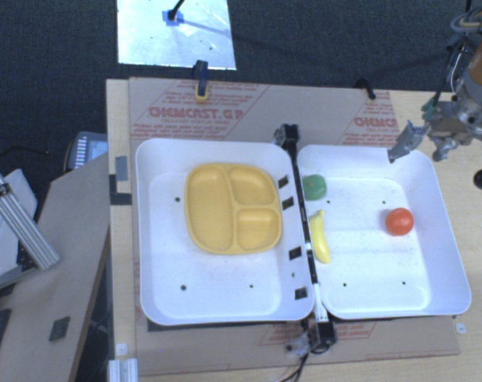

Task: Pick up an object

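Hand [420,142] hovers over right bin's [444,293] far corner, spread, empty. Tomato [398,221], banana [320,237], green ball [313,186] untouched. Pick not started.

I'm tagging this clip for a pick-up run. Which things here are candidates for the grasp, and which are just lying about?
Part of the job:
- orange ball, right bin
- green ball, same bin, near the divider
- yellow banana, same bin, along the divider
- gripper, above the right bin's far corner

Just lying about:
- yellow divided plate in the left bin
- cardboard sheet under the bins
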{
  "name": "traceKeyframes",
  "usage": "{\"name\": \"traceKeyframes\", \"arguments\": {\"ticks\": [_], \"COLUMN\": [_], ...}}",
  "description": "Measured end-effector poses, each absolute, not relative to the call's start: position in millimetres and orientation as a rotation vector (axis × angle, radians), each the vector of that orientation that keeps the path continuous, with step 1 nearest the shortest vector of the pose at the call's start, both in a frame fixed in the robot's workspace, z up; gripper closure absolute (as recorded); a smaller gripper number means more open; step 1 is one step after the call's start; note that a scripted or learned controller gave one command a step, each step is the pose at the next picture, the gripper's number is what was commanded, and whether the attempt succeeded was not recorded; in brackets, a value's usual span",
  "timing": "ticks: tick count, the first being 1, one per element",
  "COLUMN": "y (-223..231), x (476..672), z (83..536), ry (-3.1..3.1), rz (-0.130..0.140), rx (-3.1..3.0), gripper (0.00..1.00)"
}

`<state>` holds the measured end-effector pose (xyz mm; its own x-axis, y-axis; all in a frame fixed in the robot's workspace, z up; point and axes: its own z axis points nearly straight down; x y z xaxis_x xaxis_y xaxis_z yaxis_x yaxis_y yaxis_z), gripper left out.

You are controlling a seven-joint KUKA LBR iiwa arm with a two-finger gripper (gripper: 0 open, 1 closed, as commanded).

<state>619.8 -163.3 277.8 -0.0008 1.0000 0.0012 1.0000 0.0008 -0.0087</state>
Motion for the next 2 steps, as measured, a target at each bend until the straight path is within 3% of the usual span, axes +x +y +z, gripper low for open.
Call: {"name": "traceKeyframes", "arguments": {"ticks": [1, 2], "y": [-163, -165], "x": [621.6, 616.7], "z": [284, 223], "ry": [-2.226, -2.221], "rz": [-0.001, 0.003], "rx": [-2.220, -2.219], "gripper": [0.00, 0.00]}}
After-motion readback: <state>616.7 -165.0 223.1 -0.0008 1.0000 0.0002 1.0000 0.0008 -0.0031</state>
